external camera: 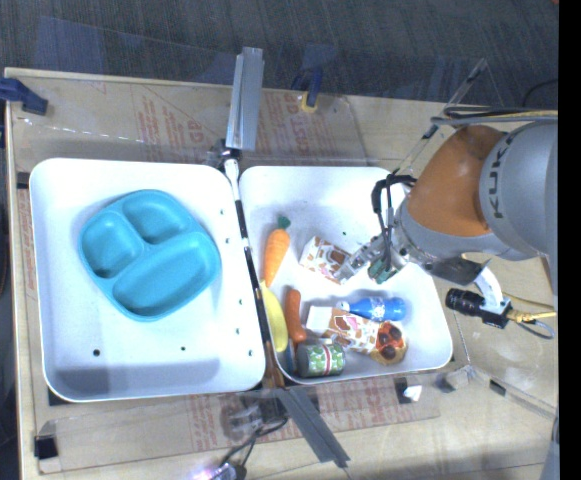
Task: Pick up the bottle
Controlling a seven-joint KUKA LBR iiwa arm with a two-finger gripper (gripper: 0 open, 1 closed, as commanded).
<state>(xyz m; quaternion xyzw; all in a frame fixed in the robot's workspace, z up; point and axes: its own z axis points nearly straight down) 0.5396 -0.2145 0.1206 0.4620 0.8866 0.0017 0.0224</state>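
Observation:
The bottle (378, 308) is blue with a pale end and lies on its side in the right bin (345, 190), near that bin's front right. My gripper (367, 263) hangs low in the same bin, just behind the bottle and apart from it. Its fingers (382, 266) stand open with nothing between them. The left fingertip is close to a patterned snack packet (322, 257). The grey arm with its orange band (450, 193) comes in from the right over the bin's right wall.
The right bin also holds a carrot (275, 251), a red sausage (293, 314), a banana (274, 325), a green can (320, 358) and a printed carton (362, 330) beside the bottle. A blue divided plate (150, 253) lies in the left bin (60, 348).

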